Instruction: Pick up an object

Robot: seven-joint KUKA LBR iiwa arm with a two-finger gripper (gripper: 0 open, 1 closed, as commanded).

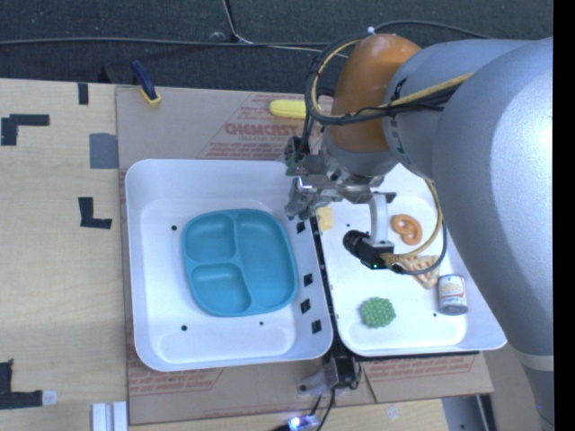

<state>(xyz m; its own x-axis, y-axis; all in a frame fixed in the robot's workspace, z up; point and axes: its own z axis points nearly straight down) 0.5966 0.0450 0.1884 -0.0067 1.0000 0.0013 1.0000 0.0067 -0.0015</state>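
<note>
Camera view has the hand [307, 200] over the ridge where the two white plastic bins meet, towards their far end (its grip is hidden from above, so I cannot tell whether it is clenched or released). Just beside it, in the right bin [485, 335], lies a small pale yellow block [325, 217]. Nearer the camera in that bin sit a glossy orange pretzel [406, 229], a knobbly green ball [377, 312] and a little round can [452, 294]. A smooth blue divided plate [238, 263] lies in the left bin [144, 241].
</note>
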